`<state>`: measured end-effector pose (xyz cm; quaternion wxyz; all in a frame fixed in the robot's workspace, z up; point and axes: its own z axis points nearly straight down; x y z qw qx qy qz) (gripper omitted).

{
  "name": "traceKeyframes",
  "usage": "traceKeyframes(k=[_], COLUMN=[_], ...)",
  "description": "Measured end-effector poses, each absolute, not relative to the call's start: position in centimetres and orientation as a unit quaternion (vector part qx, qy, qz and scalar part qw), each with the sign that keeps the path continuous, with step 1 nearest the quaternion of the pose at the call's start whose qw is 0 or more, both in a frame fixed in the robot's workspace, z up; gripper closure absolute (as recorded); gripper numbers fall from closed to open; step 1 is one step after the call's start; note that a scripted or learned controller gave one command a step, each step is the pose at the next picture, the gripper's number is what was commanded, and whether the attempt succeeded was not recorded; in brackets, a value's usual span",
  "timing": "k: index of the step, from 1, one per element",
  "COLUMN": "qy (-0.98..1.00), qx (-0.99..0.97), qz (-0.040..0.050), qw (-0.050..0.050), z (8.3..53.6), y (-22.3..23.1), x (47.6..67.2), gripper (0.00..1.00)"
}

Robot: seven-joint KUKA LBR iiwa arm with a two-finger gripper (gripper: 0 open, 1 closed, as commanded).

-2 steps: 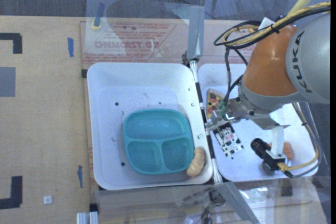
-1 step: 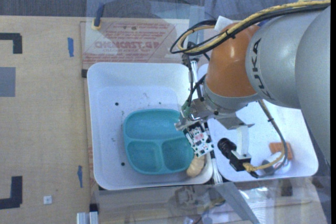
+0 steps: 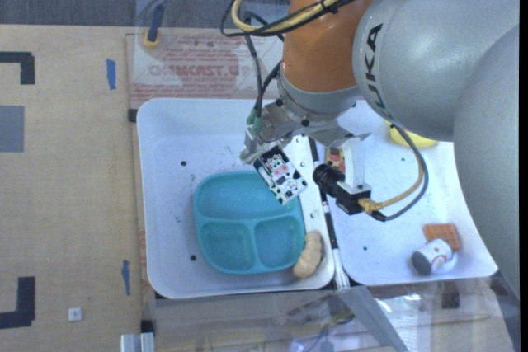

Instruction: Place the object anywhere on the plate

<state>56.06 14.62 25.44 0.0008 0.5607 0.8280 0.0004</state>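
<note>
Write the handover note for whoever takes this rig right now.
Hand: above the plate's upper right corner in the left bin; whether it grips anything cannot be made out.
Plate: teal, three compartments, nothing seen lying in them.
Card: patterned black and white, right under the hand, overlapping the plate's upper right rim.
Tan piece: beside the plate's lower right corner, against its rim.
Right bin: small cup and orange block.
Done: nothing clearly placed.
Left: get the object onto the plate.
</note>
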Motion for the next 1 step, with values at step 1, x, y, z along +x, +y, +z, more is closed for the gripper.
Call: traceKeyframes(k=[1], qy=[0.828], qx=[0.560], qz=[0.0004], qw=[0.001], z=[25.43], y=[14.68], x=[56.04], gripper=[0.00])
